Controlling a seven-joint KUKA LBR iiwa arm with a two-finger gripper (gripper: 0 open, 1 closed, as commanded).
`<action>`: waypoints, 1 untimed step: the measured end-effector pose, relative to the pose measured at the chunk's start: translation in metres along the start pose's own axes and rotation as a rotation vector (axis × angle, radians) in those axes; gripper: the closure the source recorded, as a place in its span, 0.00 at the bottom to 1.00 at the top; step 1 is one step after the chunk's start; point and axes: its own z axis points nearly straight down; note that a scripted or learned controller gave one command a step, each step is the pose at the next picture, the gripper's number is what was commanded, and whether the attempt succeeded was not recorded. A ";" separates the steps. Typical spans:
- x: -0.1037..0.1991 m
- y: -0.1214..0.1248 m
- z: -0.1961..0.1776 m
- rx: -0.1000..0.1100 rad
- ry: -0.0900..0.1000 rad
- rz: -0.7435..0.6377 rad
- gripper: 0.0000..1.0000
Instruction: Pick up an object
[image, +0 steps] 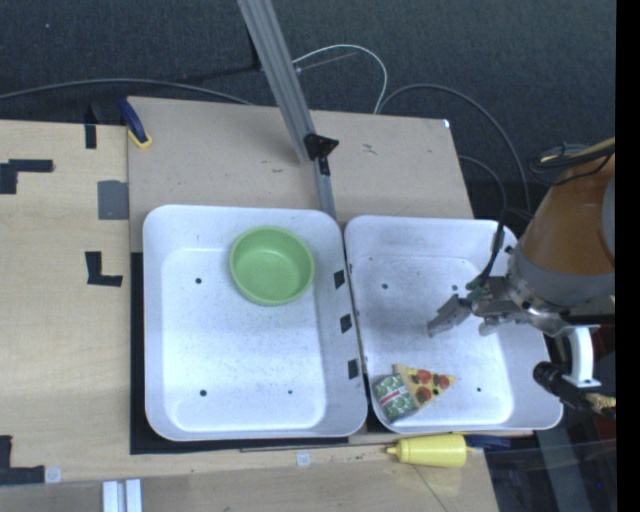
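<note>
— So what lay on the surface (240, 150)?

— Two white bins side by side. The left bin (180, 400) held a green bowl (271, 265) near its far edge. The right bin (400, 240) held a pizza slice (426, 382) and a small green packet (393, 396), touching, at its near left corner.

— And the arm (570, 240)?

— It reached in from the right, its jaws (450, 316) low over the right bin's middle, apart from the pizza slice. Whether they stood open or together, I could not tell.

— Anything smaller?

— A yellow bottle (432, 450) lay just outside the right bin's near rim.
</note>
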 end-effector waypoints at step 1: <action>0.000 0.000 0.000 0.000 0.000 0.000 0.00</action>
